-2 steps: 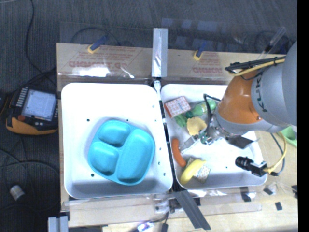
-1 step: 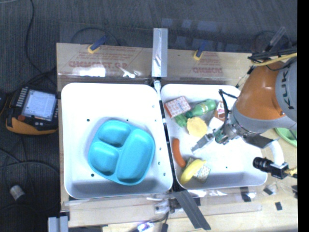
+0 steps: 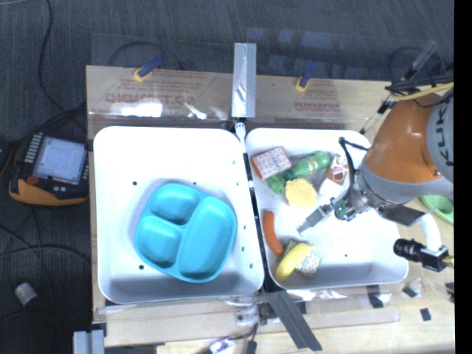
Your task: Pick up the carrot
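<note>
- Arm (image 3: 402, 157) entered from the right side, over the right-hand bin (image 3: 369, 268), which serves as the reference here.
- Orange band sat above the bin's right part, near its far right corner; grey wrist section just below and left of it.
- Wrist angled down and leftward toward the bin's middle.
- Gripper (image 3: 313, 222) extended from the wrist toward the bin's left half, its tip over the bin floor about midway between the far and near walls.
- Gripper body read as a slim grey wedge pointing down-left; its tip too small and blurred to resolve further.
</note>
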Robot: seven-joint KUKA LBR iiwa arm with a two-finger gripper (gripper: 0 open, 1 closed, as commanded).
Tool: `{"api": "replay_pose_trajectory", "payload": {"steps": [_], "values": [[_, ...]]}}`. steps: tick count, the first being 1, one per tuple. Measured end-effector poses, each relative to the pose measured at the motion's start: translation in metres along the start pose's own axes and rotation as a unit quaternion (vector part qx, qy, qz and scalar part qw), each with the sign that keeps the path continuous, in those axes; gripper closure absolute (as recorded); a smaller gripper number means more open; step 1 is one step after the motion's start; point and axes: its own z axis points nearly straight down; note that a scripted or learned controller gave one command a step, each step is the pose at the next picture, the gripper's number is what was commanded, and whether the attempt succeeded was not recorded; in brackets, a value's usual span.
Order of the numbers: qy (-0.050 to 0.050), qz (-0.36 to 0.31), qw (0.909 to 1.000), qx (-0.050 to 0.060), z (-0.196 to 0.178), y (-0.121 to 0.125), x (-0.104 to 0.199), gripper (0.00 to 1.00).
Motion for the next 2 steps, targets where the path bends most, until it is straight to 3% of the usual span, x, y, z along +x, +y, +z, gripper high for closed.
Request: {"api": "replay_pose_trajectory", "payload": {"steps": [1, 2], "values": [[0.0, -0.043, 0.9991, 0.0, 0.025, 0.025, -0.003, 0.0], [-0.001, -0.093, 0.9956, -0.001, -0.03, -0.027, -0.061, 0.0]]}}
